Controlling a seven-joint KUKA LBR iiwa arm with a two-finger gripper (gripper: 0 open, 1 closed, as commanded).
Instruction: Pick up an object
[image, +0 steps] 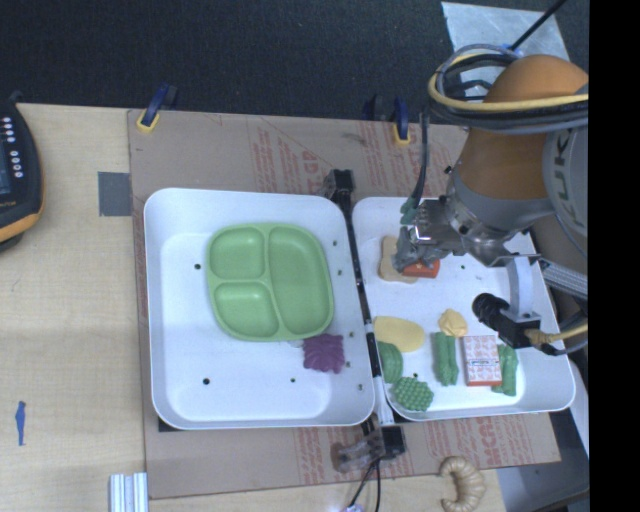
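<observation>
We had the gripper (416, 262) low over a tan piece (392, 262) and orange block (423, 269), grasp state unclear, so next came a lift to test it.

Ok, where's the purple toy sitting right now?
In the camera view, the purple toy lies in the left bin, near its right wall, just below the lower right corner of the green divided plate.

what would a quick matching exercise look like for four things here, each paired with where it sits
Things:
1. green plate
2. purple leaf
3. pink box
4. tool

Places:
A. right bin, near its front edge
B. middle of the left bin
C. over the back of the right bin
D. left bin, just in front of the plate

Pairs: 1-B, 2-D, 3-A, 4-C
</observation>
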